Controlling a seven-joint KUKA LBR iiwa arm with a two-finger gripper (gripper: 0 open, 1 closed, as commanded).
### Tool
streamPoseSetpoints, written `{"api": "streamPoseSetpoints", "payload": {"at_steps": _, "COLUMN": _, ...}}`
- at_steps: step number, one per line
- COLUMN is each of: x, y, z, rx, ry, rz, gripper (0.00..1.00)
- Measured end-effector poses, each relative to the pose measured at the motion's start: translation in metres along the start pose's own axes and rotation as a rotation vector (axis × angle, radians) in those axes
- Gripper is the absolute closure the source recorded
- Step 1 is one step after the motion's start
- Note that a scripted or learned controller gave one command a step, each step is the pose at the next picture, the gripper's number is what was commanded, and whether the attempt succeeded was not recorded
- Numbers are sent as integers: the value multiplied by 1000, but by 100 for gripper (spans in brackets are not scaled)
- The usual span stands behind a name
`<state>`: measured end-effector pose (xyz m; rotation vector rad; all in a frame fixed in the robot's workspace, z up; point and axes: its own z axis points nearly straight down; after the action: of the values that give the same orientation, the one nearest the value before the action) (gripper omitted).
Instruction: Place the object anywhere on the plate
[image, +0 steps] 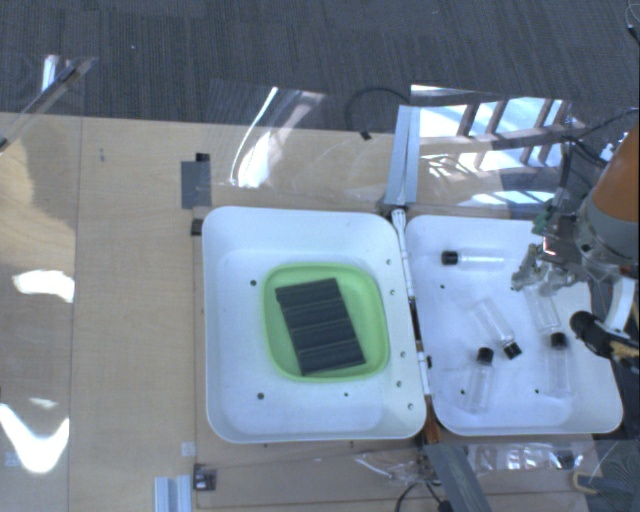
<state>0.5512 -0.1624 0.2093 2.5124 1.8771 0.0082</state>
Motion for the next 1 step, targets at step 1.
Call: {"api": "streamPoseSetpoints", "payload": {"at_steps": 1, "x": 0, "y": 0, "z": 0, "rx": 0, "ry": 0, "rz": 0, "gripper": 0}}
